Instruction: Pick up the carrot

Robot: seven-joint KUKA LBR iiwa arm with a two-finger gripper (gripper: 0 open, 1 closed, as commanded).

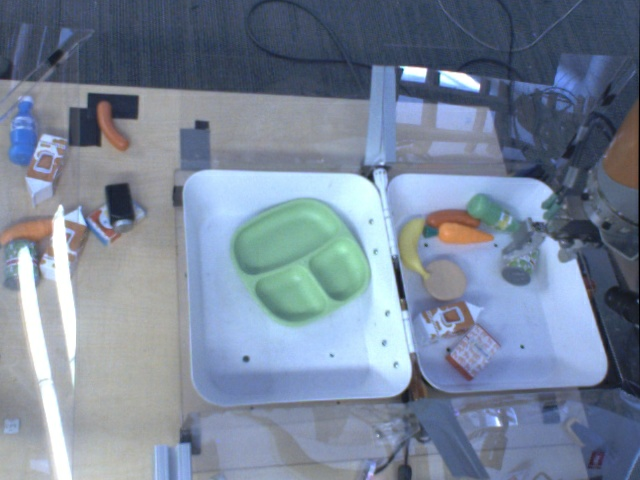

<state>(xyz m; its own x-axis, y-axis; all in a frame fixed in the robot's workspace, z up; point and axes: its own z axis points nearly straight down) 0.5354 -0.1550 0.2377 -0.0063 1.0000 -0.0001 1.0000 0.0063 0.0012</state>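
Long orange plastic carrot [466,234] lies in right white bin [560,368], beside yellow banana [411,247]. 2-finger gripper [522,258] hovers near it, nothing held, opening unclear. Pickup not done.

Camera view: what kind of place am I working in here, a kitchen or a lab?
Most likely a robot lab test bench, not a kitchen: two white bins on a wooden bench, toy food such as the carrot and banana, and loose cables on carpet behind.
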